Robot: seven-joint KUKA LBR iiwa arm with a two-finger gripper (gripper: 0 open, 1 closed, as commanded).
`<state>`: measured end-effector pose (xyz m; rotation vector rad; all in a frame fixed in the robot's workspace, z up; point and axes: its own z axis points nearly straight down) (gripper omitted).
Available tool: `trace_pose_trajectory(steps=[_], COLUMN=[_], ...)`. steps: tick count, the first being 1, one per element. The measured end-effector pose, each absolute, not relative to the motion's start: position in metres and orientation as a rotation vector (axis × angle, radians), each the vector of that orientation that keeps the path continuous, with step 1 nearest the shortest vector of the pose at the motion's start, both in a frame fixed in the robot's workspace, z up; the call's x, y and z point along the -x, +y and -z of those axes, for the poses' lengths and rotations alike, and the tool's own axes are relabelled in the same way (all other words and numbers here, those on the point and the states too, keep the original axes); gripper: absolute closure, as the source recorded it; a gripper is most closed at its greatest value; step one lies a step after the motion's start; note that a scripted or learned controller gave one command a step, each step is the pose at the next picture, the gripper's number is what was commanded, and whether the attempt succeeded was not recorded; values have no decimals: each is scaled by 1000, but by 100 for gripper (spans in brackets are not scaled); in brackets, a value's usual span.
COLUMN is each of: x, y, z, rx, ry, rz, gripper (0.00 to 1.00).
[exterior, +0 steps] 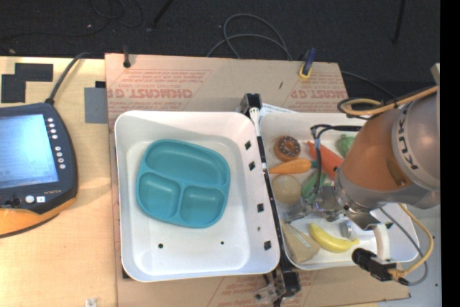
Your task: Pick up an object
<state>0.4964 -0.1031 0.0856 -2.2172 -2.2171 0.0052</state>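
Reaching down into the right bin [413, 255], the arm [381, 154] sets its tool [327, 203] low among toy food beside the banana [332, 239], likely to grab one; tool state: cannot tell, wrist blocks it.

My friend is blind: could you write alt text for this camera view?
A grey and orange robot arm reaches into the right white bin among toy food: a banana, carrots. The left bin holds a teal divided plate.
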Motion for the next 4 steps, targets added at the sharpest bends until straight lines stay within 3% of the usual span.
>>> trace_pose_trajectory(steps=[1,2,3,4], x=[-519,-549,-563,-623], y=[-114,-156,-119,-112], z=[-86,-87,-87,-86], rx=[2217,2222,2229,2218], ry=[-2219,-2220,-2216,-2223], rz=[-4,-3,-9,-3], gripper=[0,0,0,0])
